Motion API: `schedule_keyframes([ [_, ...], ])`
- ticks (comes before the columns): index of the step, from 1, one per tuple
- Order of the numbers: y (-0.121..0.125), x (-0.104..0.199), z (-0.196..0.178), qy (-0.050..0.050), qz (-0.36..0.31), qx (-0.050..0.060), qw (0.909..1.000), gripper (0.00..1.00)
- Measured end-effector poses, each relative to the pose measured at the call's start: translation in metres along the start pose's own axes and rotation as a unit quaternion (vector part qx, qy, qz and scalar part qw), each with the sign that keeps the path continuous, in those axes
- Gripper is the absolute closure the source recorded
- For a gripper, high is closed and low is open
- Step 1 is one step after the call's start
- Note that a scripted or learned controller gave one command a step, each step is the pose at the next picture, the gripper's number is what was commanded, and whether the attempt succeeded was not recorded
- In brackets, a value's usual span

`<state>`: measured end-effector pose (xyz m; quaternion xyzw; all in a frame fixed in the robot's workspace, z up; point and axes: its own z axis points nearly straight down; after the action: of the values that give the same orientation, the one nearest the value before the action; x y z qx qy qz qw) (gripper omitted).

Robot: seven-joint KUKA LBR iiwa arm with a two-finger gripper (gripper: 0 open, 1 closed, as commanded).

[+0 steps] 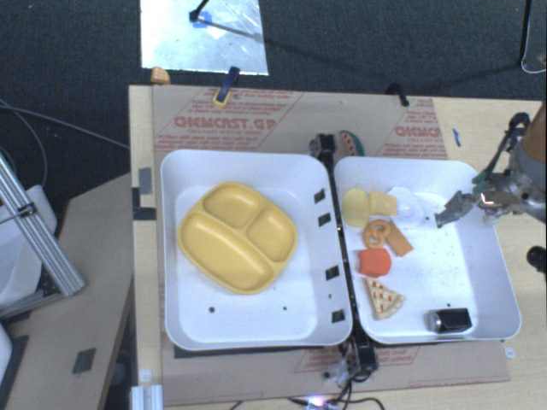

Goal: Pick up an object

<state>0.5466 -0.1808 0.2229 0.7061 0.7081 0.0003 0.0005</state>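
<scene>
Gripper (pixel 448 212), finger state indiscernible, is hovering over the right bin (pixel 491 263) during approach, needing descent toward the tomato (pixel 374 262)

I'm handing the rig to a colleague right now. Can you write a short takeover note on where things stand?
Gripper: over the right bin, near its upper right side, with nothing between its fingers that can be seen; whether it is open or shut is unclear.
Right bin items, all along its left side: yellow pieces, pretzel, orange piece, red piece, waffle wedge. A dark block lies near the bin's lower right corner.
Left bin: yellow divided tray.
Done: nothing picked yet.
Left: grasp and lift one object.
</scene>
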Motion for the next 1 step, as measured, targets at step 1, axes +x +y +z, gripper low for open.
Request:
schedule_keyframes([
  [1, -0.0598, -0.0269, 0.1062, 0.001, 0.003, 0.004, 1.0, 0.0],
])
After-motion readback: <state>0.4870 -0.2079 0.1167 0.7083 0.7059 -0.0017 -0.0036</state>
